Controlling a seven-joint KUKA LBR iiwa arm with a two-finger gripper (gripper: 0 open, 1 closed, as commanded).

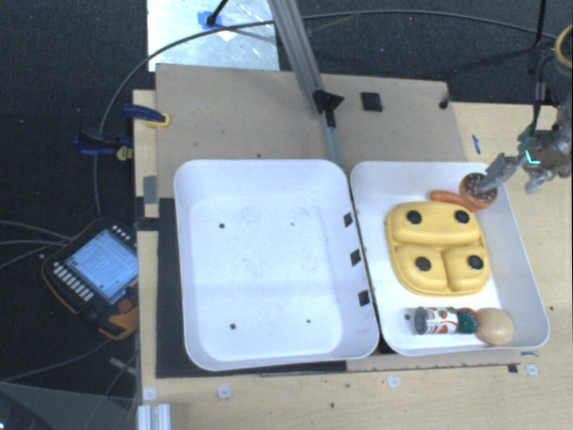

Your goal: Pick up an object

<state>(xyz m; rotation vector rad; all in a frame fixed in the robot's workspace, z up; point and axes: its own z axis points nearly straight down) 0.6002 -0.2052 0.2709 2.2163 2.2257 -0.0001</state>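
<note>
Pincer point(491, 176), its grip state unclear, hangs at the upper right of the right bin point(528, 280) over a brown round object point(477, 189), seemingly lined up to grasp it.

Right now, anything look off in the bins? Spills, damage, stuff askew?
No spills or damage. All the items sit crowded in the right bin: yellow block, small bottle lying on its side, tan ball, brown ring by the far rim. The gripper hangs over that ring, at the bin's edge.
</note>
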